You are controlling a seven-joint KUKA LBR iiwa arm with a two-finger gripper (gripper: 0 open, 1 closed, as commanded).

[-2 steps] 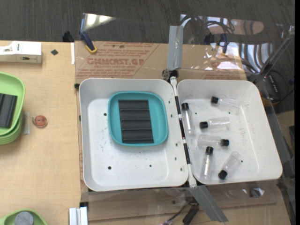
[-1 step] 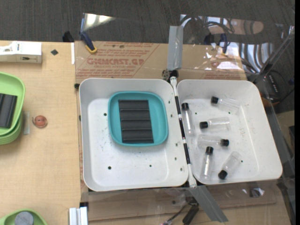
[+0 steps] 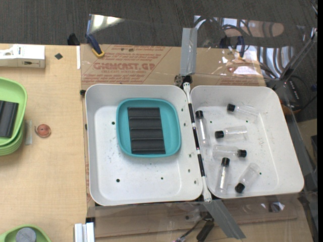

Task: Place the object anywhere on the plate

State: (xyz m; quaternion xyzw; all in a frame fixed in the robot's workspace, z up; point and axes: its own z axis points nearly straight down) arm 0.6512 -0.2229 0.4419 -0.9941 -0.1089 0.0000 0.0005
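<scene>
No tool can be made out, so its state cannot be told. Six clear vials with black caps lie scattered in the right bin. The teal plate sits in the left bin, holding a black ridged insert.

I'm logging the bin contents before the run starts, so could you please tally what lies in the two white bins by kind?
Clear vials with black caps, right bin: 6, for example one and another
Teal plate, left bin: 1
Black ribbed insert on the plate: 1
Total: 8
</scene>
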